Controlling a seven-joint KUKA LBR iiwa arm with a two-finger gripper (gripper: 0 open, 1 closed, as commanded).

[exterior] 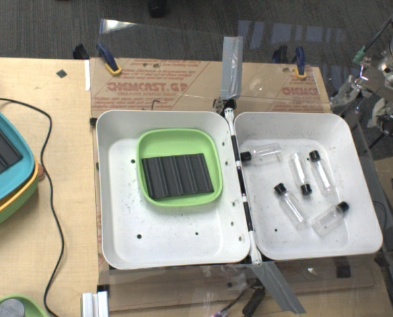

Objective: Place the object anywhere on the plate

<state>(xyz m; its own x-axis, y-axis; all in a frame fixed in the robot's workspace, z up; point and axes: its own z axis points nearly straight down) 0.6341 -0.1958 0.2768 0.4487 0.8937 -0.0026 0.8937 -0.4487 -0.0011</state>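
A green square plate lies in the left white bin, toward its far side, with a dark ribbed slab on it. Several clear vials with black caps lie loose in the right white bin: one near the divider, two side by side in the middle, and two nearer the front. My gripper sits outside the bins, past the right bin's far right corner, well away from the vials and the plate, with nothing visible in it.
Stacked teal and green dishes sit at the left edge of the bench, with a black cable looping beside them. A cardboard sheet held by clamps lies behind the bins.
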